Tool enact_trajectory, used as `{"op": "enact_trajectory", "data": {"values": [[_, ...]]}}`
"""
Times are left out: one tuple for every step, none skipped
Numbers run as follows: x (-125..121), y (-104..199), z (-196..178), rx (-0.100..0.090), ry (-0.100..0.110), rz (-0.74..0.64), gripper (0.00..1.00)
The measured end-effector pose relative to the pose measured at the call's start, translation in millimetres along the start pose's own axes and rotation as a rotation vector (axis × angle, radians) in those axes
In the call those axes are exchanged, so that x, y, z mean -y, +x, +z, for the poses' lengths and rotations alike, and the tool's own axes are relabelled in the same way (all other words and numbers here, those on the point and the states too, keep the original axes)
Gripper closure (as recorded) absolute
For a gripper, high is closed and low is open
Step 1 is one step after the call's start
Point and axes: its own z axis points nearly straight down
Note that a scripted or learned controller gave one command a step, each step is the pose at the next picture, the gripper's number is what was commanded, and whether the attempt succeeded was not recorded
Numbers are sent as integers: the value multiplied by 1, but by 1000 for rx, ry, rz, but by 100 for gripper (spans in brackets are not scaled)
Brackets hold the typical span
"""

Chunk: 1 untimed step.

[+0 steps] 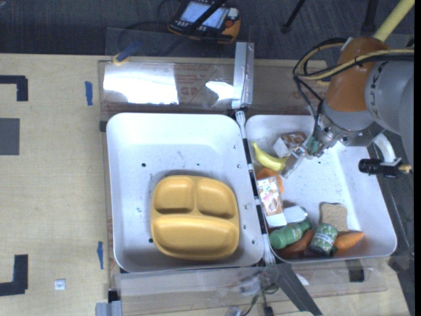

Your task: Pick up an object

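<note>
The grey arm with its orange band reached in from three o'clock and hung its two-finger gripper low over the upper part of the shallow white right-hand bin, its tip just beside the yellow plastic banana, at that fruit's three o'clock. Whether the gripper stood parted or closed could not be told from this angle, and nothing was seen held in it. The step in hand looked like the approach to a grasp, with the banana the likeliest target. Toward six o'clock from the banana lay a white-and-red printed packet, and along the bin's lower edge a green plastic bottle, a small green can, an orange carrot-shaped toy and a brown slice of toy bread crowded together. The left-hand white bin carried a yellow three-compartment tray. The next move would call for settling squarely astride the curved fruit, closing firmly, then lifting straight up clear of the bin wall beside it.
</note>
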Motion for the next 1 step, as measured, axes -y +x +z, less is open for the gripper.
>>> {"op": "enact_trajectory", "data": {"values": [[0,-6,-13,24,-13,1,100]]}}
